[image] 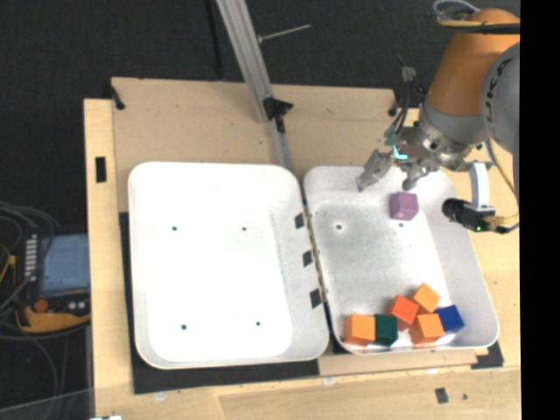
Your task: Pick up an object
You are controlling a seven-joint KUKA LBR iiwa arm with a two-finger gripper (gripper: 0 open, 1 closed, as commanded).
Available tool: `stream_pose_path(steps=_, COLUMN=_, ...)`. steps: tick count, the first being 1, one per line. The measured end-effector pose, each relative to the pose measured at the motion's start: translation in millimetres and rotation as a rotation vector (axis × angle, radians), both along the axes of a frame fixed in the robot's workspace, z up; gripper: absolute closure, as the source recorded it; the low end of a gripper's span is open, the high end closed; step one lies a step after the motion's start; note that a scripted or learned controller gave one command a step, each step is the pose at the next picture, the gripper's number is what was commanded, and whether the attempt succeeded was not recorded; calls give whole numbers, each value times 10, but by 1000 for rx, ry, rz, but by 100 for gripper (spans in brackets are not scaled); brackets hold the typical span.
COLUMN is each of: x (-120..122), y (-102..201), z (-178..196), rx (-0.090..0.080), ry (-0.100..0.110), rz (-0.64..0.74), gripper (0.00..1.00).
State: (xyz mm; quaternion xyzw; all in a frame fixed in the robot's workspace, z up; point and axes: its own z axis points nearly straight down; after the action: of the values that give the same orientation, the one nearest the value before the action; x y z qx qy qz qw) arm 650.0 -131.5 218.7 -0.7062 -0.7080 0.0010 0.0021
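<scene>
Purple cube (403, 206) free below spread pincer (388, 179); arm cropped right

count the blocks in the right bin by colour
orange blocks: 4
green block: 1
blue block: 1
purple block: 1
total: 7

Two shallow bins are sitting side by side on a bench (219, 121). The gripper (391, 175) is hanging over the far end of the right bin (350, 261). One block (403, 206) is lying just in front of it. Six more blocks (402, 319) are clustering together in that bin's near right corner.
</scene>
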Motion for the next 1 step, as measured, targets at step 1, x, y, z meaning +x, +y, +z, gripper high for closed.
stream_pose_path(steps=1, x=9, y=-4, z=31, rx=-2, ry=-5, rz=2, gripper=0)
